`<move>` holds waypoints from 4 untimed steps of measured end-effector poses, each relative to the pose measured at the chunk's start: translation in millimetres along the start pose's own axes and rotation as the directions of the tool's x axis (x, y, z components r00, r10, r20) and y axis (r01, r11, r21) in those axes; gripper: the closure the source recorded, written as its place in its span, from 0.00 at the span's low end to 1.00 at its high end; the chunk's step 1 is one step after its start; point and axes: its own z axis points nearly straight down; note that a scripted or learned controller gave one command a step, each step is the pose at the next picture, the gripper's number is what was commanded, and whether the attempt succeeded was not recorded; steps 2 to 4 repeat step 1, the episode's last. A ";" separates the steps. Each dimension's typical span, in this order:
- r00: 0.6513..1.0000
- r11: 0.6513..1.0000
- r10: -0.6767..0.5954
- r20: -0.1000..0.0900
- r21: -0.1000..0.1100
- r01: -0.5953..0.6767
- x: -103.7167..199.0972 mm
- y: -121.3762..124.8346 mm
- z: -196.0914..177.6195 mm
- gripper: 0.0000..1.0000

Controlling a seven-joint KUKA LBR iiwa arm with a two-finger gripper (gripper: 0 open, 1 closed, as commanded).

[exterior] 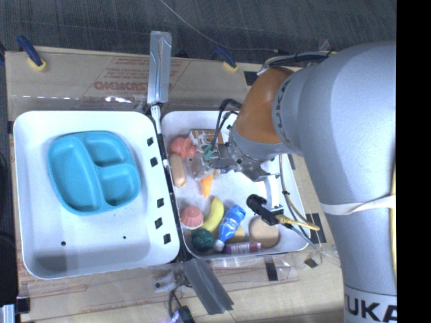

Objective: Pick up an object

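Pincer (214, 155) down in the right bin (291, 180), up near its top end, arm coming in from the right w/ the orange band (262, 110) just behind it. Can't tell open or shut, too small and cluttered there. Pink toy (182, 146) and hot dog (178, 169) just left of pincer. Orange carrot bit (207, 183) right below it. Banana (214, 214), blue bottle (232, 223), pink cupcake (191, 215) further below. Blue divided plate (94, 170) well off to the left, in the other bin (40, 247).
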 end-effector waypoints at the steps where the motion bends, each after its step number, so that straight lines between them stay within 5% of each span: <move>1: 0.999 0.999 -0.039 0.000 -0.011 0.039 52.5 -27.7 -95.0 1.00; 4: 0.999 0.999 -0.039 0.000 -0.011 0.039 52.5 -27.7 -95.0 1.00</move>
